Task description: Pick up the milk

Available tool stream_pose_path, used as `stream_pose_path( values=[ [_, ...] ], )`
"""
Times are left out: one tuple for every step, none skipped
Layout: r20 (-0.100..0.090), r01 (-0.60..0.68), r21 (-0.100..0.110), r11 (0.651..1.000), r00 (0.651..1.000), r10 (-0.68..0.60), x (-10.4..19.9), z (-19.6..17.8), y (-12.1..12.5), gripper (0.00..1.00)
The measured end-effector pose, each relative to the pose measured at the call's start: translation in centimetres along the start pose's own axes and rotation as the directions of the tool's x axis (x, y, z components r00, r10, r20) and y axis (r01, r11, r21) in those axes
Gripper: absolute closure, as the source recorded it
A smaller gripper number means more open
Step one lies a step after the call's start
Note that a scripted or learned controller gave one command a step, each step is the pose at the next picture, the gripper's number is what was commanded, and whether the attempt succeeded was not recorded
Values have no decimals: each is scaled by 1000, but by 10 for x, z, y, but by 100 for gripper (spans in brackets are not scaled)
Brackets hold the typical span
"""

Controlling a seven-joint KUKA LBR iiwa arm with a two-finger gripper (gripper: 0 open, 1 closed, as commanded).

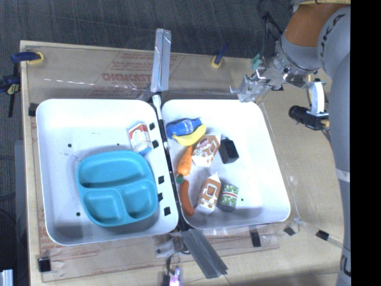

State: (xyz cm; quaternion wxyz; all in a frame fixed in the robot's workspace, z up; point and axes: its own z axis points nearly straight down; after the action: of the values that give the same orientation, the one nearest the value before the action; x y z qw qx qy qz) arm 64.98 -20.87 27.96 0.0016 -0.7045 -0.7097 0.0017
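The arm (321, 34) — cut off at the top edge.

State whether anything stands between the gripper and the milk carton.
Nothing covers the small red-and-white milk carton. Between it and the gripper lie a blue toy and yellow banana, low in the white right bin.

Open white floor along the back and right side of the right bin (271, 159) — room to come down there. Crowded along its left half: blue and yellow toy (184, 130) at the back, small carton (205, 150) beside a black block (228, 150), carrot (185, 161) and sausage (186, 197) against the divider, another carton (209, 194) touching a green can (228, 197) near the front. In the left bin (59, 136), blue tray (117, 186) filling the middle and front, milk carton (139, 137) tucked between tray and divider — tight. Free floor at back left.
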Motion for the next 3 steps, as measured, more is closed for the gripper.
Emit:
stream_pose_path(
  values=[
    [-1,-94,0,996,996,94,-1,25,7,0],
    [-1,-84,3,996,996,84,2,15,8,100],
    [0,-221,2,975,975,221,40,27,6,100]
  ],
)
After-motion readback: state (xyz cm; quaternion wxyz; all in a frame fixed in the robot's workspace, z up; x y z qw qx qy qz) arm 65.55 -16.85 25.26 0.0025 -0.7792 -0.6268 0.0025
